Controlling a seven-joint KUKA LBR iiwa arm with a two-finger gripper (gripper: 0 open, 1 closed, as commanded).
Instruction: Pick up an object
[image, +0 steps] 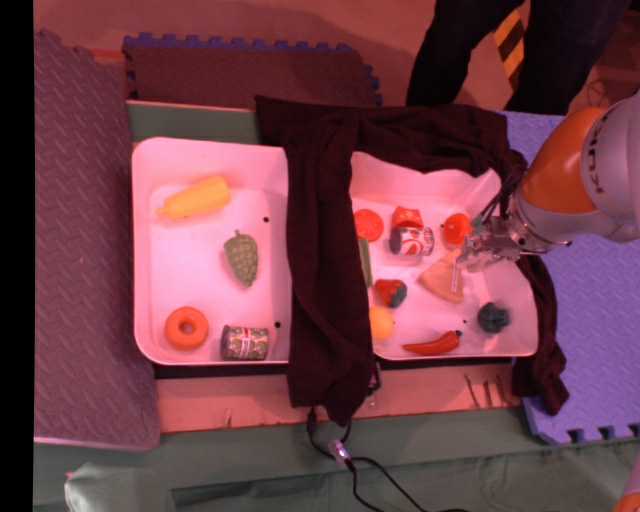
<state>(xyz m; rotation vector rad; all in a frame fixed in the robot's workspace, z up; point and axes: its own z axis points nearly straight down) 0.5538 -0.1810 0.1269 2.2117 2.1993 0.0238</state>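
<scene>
You have two shallow white bins side by side on the tabletop, and the dark cloth (325, 270) draped over their shared wall makes the handiest landmark. Left of the cloth, the left bin (150, 170) carries a yellow pepper-shaped toy (196, 197) at the far side, a green ridged leafy toy (241, 258) nearer the cloth, and an orange ring (186, 327) and a small green-labelled can (245, 342) along the near wall.

Right of the cloth, the right bin (420, 178) is crowded: a red round toy (368, 224) just beside the cloth, a red-and-white can (411, 241) lying on its side, a red and green toy (391, 292), a yellow fruit (381, 322) at the cloth's edge, a red chilli pepper (433, 344) along the near wall, and a dark green broccoli-like toy (492, 317) farthest from the cloth.

The thing that matters sits between these: a tan wedge-shaped piece (441, 277). The end effector (458, 268) hangs over that wedge's right edge, so the wedge lies just to its left and slightly nearer you, its long side running roughly front to back. One pale finger shows against the wedge, but you cannot tell how wide the fingers stand, nor whether they have anything between them. An orange-red round toy (456, 229) sits just beyond the end effector, close enough that you should judge it a likely bump on any sideways shift.
</scene>
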